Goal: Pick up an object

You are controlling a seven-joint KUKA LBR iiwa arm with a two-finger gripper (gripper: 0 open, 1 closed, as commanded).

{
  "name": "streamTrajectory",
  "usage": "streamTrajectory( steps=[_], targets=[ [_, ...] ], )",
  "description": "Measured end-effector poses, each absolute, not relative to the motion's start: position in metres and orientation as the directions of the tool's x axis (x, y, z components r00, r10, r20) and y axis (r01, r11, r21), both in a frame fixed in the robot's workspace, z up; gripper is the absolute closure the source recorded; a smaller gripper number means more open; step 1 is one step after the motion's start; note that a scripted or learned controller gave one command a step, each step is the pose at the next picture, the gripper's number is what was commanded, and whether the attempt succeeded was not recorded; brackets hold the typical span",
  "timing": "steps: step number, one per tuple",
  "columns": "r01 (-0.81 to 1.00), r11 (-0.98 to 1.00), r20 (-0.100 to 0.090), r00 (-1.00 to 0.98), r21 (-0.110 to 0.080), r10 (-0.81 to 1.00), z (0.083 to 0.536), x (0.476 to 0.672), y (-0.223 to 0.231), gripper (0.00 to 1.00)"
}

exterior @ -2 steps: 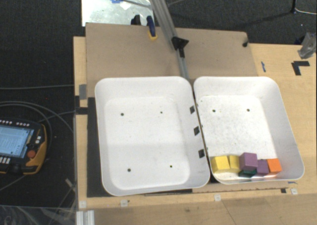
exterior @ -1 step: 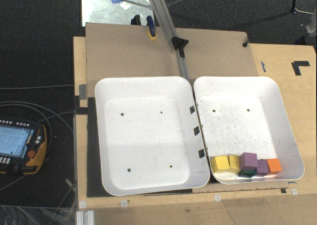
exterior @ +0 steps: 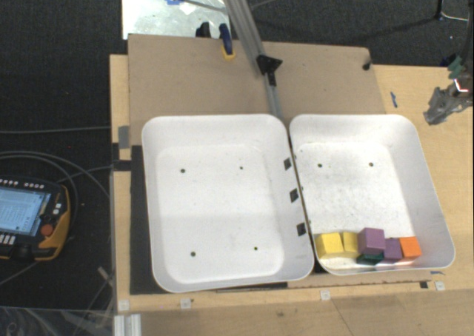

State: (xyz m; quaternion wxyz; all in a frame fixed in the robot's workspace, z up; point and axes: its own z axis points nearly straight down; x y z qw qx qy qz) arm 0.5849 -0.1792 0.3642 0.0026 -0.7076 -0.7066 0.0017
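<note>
Camera view, looking down at a slant.

Table [exterior: 333,312]: light wood-toned top, carrying two shallow white bins side by side.

Left bin [exterior: 159,135]: bare white floor with a few small dark dots.

Right bin [exterior: 426,157]: holds the candidate objects, all crowded against its near wall toward the near right corner.
- Yellow block [exterior: 330,244], leftmost of the row, with a paler yellow piece just beside it.
- Purple block [exterior: 372,238], standing a little taller than its neighbours; a second purple piece touches its right side.
- Dark green block [exterior: 369,258], low, tucked in front of the purple one.
- Orange block [exterior: 410,246], rightmost, touching the purple piece.

Handling, as judged: small, rigid, light blocks with flat faces, not fragile. The cluster is tight and hard against the wall, so side access is poor. The yellow block offers a free left face; the purple block's raised top offers the best hold across opposite flat sides.

Gripper [exterior: 444,105]: at the right edge, beyond the right bin's far right corner, well apart from the blocks. Whether the jaws are open or closed cannot be told; nothing is seen held.
</note>
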Motion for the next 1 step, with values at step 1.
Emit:
streamTrajectory(
  steps=[1],
  targets=[
    [1.000,0.000,0.003,0.000,-0.008,1.000,0.2531,0.5016,-0.1348,1.00]
  ],
)
